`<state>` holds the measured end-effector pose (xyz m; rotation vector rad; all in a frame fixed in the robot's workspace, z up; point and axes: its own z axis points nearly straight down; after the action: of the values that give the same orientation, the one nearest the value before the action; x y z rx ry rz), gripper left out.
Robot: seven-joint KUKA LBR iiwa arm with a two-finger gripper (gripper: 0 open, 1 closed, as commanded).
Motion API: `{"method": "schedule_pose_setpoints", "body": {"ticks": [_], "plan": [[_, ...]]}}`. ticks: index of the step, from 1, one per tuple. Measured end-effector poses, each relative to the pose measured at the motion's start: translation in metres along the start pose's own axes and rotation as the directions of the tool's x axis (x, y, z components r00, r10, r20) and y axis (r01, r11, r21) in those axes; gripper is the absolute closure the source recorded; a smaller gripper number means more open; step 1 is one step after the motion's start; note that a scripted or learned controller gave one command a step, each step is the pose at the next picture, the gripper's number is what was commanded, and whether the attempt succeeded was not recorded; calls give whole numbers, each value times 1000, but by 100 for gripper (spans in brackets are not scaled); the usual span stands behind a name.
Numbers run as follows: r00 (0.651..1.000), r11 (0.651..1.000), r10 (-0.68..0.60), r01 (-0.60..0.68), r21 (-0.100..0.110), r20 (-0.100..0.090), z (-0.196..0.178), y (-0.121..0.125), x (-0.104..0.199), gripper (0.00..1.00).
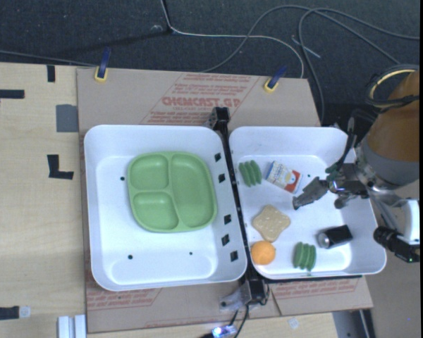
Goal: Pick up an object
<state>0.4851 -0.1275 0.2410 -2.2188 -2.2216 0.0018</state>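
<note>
The robot's fingers (323, 193) hang over the right-hand white bin (352, 141), reaching in from the right. Two dark prongs show — one slanting down and left to a tip near the bin's middle, the other shorter and closer to the wrist — and they look spread apart, with nothing between them. The tip of the longer prong (304, 194) sits just right of a small white and red carton (283, 175) and above a pale slice of bread (271, 222), but whether it touches either cannot be told.

Behind the fingers, the grey wrist and the orange band of the arm (395, 136) rise over the bin's right rim.

The right bin holds the loose items. A green ridged vegetable (250, 173) lies near the top left, beside the carton. The bread is in the centre-left, with an orange ball-shaped fruit (263, 253) just below it. A second green ridged vegetable (304, 256) lies near the bottom edge, and a dark cylinder with a silver end (333, 237) rests to its upper right, below the fingers.

The left white bin (99, 210) touches the right one and holds a green divided plate (173, 191) with three sections.

Both bins sit on a cardboard sheet (197, 97) on the wooden tabletop (28, 210).
</note>
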Motion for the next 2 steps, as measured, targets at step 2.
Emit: {"method": "schedule_pose_setpoints", "body": {"ticks": [2], "plan": [[1000, 1000, 1, -1, 5, -1, 113, 8, 7, 0]]}}
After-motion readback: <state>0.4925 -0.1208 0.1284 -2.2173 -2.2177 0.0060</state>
